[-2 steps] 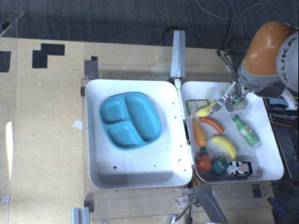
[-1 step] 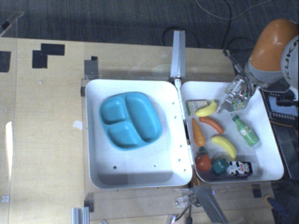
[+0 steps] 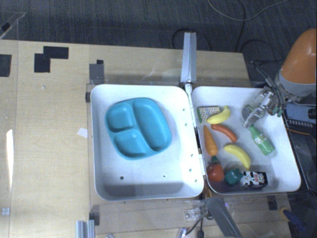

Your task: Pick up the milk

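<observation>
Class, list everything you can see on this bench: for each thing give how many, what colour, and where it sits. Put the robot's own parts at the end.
white bins: 2, white, side by side on the bench
divided plate: 1, blue, in the left bin
bananas: 2, yellow, right bin, one near the back, one toward the front
carrot: 1, orange, right bin by the left wall
orange-red vegetable: 1, right bin, between the bananas
green bottle: 1, green, right bin, right side
tomato: 1, red, right bin front
teal round item: 1, beside the tomato
milk: 1, black and white carton, right bin front
small card: 1, patterned, right bin back left
gripper: 1, grey, above the right bin's back right
arm: 1, orange band, from the right
</observation>
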Robot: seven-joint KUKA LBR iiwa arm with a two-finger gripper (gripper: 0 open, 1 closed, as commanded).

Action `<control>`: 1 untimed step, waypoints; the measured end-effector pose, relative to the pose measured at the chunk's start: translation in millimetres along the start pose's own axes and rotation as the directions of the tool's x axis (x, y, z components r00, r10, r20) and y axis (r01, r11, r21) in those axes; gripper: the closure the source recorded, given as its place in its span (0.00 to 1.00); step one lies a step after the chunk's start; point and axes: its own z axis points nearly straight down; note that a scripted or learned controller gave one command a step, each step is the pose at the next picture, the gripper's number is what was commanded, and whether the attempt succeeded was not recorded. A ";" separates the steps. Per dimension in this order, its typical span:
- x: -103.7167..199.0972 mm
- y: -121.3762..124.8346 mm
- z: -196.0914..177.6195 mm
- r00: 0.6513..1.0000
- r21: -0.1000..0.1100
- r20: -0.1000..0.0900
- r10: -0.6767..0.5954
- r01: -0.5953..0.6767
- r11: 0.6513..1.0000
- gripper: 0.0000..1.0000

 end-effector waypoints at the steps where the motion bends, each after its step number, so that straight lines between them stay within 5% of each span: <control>1: 0.1 0.1 0.1 1.000 0.000 0.000 0.000 0.000 1.000 0.00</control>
